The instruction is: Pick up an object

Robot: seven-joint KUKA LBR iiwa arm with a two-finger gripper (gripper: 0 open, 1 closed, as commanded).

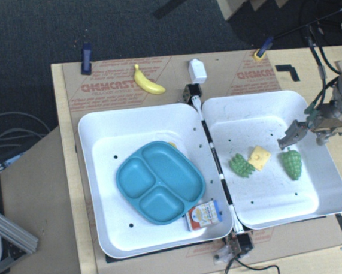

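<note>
In the left bin (pixel 96 170) a blue divided plate (pixel 159 181) is seen, with a small carton (pixel 204 214) just beside its lower right edge. In the right bin (pixel 264 107) three items are grouped — a green piece (pixel 241 165), a yellow block (pixel 259 157) touching it, and a green textured object (pixel 292 164). The tool (pixel 293 135) is held just above that last object; whether its fingers are apart cannot be told.

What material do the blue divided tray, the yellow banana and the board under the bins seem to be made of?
Blue divided tray: probably molded plastic; even color, smooth rounded compartments, soft sheen.
Yellow banana: likely a plastic toy; uniform bright yellow, slightly glossy, no spots.
Board under the bins: looks like cardboard; matte tan surface with red printed lettering.
</note>
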